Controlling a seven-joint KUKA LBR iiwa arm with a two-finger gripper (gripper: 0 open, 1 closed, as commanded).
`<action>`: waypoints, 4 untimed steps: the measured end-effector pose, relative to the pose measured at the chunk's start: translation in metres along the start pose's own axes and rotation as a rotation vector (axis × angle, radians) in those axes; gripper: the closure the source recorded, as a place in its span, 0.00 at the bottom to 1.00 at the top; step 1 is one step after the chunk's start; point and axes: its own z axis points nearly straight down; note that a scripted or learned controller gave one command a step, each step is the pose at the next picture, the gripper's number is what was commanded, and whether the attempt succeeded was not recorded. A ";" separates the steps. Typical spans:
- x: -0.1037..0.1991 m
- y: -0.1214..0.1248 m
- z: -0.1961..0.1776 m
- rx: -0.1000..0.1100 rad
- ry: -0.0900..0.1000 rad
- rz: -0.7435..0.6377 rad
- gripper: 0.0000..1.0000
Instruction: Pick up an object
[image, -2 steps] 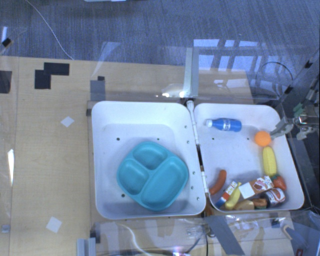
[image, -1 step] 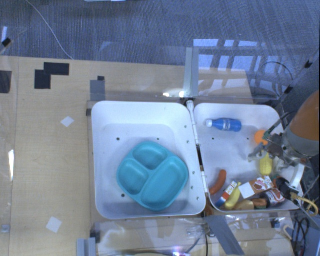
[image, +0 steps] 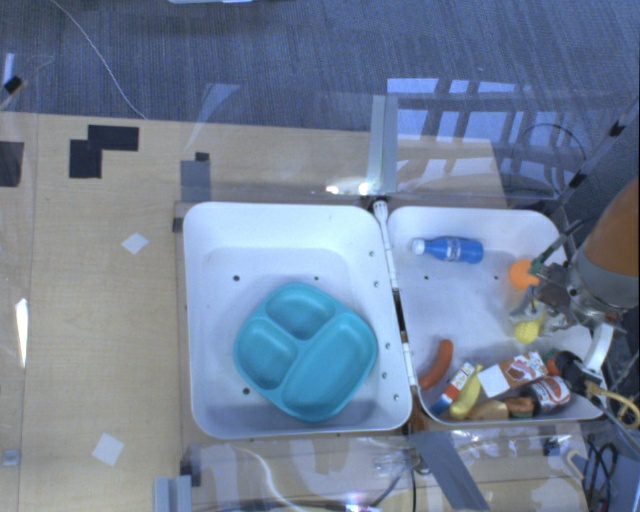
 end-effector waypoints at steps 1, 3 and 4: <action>0.076 -0.001 0.021 -0.007 0.000 -0.023 1.00; 0.162 -0.016 -0.077 0.005 -0.006 0.489 1.00; 0.150 0.000 -0.073 0.005 -0.004 0.137 1.00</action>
